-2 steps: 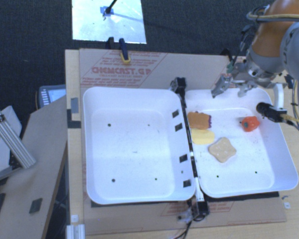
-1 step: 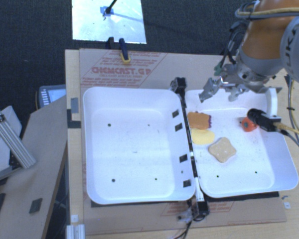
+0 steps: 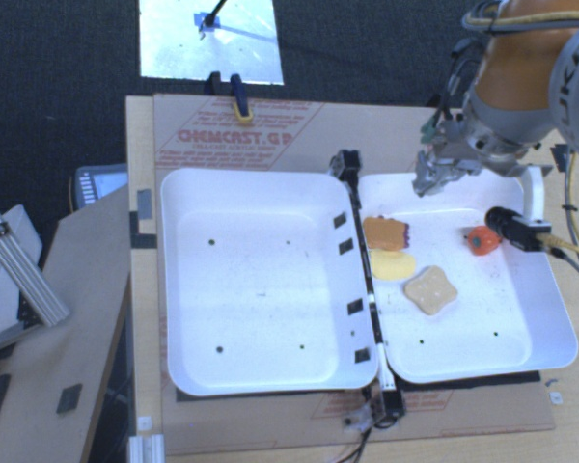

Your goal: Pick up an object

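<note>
Start at the left: the left bin (image 3: 261,287) holds nothing you can pick, so your work is in the right bin (image 3: 521,350). Near the divider lies the orange block (image 3: 385,232), its long side running roughly left to right. Touching it just below is the yellow piece (image 3: 393,265), flat and oval, also lying crosswise. Just beside that, toward the near edge, sits the tan toast (image 3: 430,290), roughly square and turned at a slant. Farther right, well apart, is the small red piece (image 3: 482,241), close to a black fitting (image 3: 514,228).

The gripper (image 3: 432,176) hangs above the bin's far edge, holding nothing. You cannot tell from here whether its fingers are spread or pressed together. The orange block lies nearest, down and to the left of it.
</note>
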Controlling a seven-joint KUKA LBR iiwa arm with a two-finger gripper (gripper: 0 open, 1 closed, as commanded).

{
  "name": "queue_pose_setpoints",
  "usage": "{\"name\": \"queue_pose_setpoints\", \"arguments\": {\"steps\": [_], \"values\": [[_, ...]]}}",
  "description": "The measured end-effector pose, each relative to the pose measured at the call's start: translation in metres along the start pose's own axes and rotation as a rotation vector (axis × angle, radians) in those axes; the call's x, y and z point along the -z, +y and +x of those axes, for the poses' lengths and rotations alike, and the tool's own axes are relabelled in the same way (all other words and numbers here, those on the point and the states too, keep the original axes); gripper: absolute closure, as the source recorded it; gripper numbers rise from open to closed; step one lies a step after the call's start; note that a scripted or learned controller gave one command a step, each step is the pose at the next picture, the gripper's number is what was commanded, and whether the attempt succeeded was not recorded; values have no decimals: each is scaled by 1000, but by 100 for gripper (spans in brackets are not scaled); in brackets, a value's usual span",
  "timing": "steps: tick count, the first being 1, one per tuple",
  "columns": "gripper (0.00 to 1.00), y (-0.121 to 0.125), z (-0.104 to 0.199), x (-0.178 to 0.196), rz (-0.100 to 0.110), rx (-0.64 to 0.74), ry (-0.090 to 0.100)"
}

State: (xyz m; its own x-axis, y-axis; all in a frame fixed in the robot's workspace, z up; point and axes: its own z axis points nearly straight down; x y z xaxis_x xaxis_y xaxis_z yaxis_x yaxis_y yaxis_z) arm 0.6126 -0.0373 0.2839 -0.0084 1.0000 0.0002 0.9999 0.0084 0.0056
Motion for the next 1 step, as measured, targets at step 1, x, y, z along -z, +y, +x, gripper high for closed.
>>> {"name": "queue_pose_setpoints", "arguments": {"steps": [1], "values": [[100, -65, 52, 20, 6, 1, 3]]}}
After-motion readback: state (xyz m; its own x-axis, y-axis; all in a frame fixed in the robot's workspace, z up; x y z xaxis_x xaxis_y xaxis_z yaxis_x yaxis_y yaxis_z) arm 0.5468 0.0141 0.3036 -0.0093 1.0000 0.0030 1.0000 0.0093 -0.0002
